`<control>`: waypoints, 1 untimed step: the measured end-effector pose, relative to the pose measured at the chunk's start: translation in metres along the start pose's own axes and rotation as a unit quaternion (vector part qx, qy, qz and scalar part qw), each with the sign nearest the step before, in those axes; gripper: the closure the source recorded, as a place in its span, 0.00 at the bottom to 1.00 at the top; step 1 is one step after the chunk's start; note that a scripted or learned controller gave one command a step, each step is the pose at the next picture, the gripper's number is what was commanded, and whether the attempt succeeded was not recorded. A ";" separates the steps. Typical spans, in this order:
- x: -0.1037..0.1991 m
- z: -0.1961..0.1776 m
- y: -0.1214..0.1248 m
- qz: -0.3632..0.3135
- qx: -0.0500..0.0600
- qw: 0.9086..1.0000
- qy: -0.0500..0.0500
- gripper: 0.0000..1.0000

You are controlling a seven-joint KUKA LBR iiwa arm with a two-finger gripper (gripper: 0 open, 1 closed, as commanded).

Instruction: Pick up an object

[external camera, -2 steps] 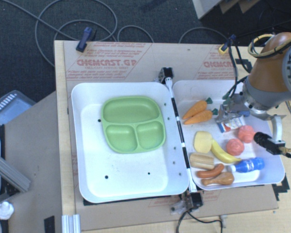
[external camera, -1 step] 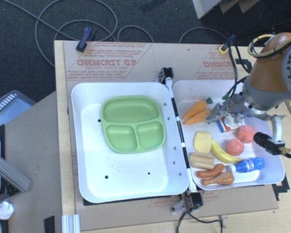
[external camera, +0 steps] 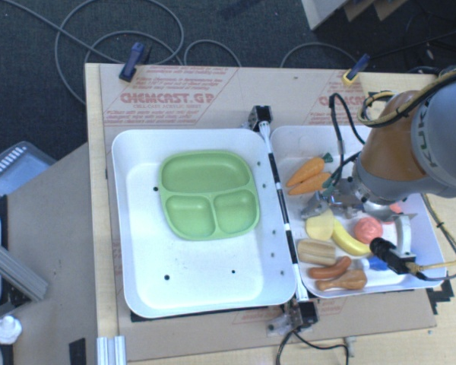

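The right bin holds several toy foods. Two orange carrots lie at its left side, with a pale yellow chunk and a yellow banana below them. A red tomato sits beside the banana. At the front lie a tan bread roll, a reddish sausage and a brown piece. My gripper hangs low over the bin, just below the carrots and above the pale yellow chunk. The wrist hides what is under it.
The left bin carries a green divided plate. A small blue object lies near the right bin's front. A black clip joins the bins at the back. Cables run over the floor behind the bench.
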State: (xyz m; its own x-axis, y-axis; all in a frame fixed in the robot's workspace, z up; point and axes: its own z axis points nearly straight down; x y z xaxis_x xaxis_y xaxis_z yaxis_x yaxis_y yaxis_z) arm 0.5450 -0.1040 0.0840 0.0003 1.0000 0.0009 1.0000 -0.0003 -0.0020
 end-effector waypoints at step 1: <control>0.002 -0.019 0.105 -0.001 -0.002 1.000 -0.001 0.00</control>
State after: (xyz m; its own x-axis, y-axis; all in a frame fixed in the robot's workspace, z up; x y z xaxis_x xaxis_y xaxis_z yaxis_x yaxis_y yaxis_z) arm 0.6502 -0.1023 0.1028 -0.0009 1.0000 -0.0006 1.0000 0.0009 0.0022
